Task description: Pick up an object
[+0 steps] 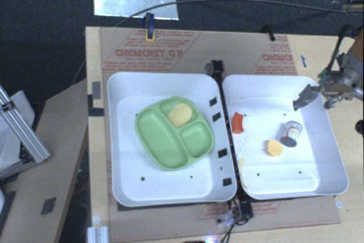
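Two white bins sat side by side; the gripper hovered over the right bin's far edge, apparently spread, above a small can.

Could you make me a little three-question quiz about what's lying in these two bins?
1. True or false: the green divided plate lies in the right bin.
2. What lies in one compartment of that plate?
A. a yellow object
B. a small jar
C. an orange-red piece
3. Fill in: the gripper is above the ____ bin.

Key:
1. False; it lies in the left bin.
2. A, the yellow object. The small jar and the orange-red piece lie in the right bin.
3. Right.
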Available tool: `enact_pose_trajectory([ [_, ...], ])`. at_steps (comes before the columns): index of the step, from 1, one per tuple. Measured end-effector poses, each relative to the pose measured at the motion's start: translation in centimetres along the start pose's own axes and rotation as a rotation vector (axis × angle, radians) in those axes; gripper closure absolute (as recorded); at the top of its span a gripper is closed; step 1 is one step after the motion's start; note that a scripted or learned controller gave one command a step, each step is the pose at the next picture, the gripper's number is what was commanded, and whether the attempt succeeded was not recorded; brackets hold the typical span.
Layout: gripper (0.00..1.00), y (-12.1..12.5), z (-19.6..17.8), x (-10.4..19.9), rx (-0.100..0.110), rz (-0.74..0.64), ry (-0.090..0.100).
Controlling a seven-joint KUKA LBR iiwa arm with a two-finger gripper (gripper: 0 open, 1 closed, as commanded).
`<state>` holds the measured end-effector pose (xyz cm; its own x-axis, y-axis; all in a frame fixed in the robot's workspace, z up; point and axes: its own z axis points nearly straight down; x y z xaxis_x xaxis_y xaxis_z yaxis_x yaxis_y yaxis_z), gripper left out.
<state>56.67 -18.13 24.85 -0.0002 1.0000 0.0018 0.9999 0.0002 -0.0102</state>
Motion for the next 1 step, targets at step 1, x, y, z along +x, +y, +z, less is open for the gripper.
enact_pose_trajectory([
  [1,0.00,0.22,-0.69,0.07,-0.011,-0.003,-0.002],
])
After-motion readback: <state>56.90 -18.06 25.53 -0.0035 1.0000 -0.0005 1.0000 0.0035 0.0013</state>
